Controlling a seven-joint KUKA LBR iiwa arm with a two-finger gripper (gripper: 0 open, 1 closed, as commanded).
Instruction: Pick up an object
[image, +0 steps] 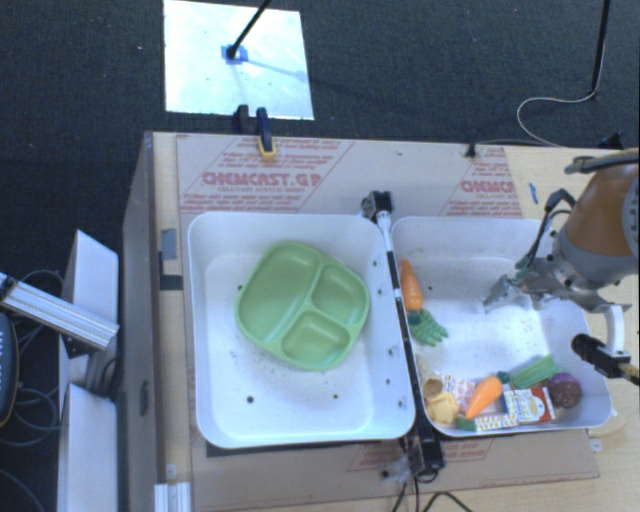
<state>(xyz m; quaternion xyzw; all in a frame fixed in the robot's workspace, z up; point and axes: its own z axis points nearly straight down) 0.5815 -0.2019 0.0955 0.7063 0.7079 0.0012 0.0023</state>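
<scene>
The arm (600, 225) runs off the frame at three o'clock, its upper part cut away. Whether its jaws are apart is too blurred to tell. The small packets (515, 405) at five o'clock carry print too small to read.

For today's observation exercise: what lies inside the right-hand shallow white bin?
The right-hand shallow white bin holds two orange toy carrots, one by the divider and one at the front among small packets and a dark round piece. Anything beneath that pile is covered.

Green divided plate (303, 305) in left white bin (215, 400); cardboard sheet (330, 172) behind.
</scene>
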